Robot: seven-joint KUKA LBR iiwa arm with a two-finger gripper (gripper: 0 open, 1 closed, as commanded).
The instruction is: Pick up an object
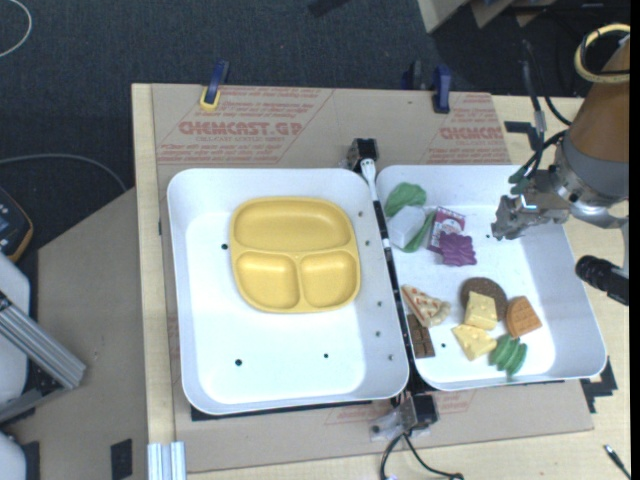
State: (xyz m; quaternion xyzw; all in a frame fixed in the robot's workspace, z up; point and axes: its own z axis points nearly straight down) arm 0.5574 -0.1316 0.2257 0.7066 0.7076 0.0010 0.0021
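Both white bins [190, 268] look like smooth, slightly glossy plastic. The yellow divided tray [295, 251] is matt plastic with a soft sheen. The tabletop [160, 128] is a matt brown board printed in red. The pincer [512, 215] looks like dull grey metal. The purple wrapper [455, 246] appears shiny and crinkled.

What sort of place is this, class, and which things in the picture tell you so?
Probably a robotics lab test bench. A robot arm's gripper hangs over a white bin of toy food, a yellow divided plate lies in the other bin, and clamps pin the board down.
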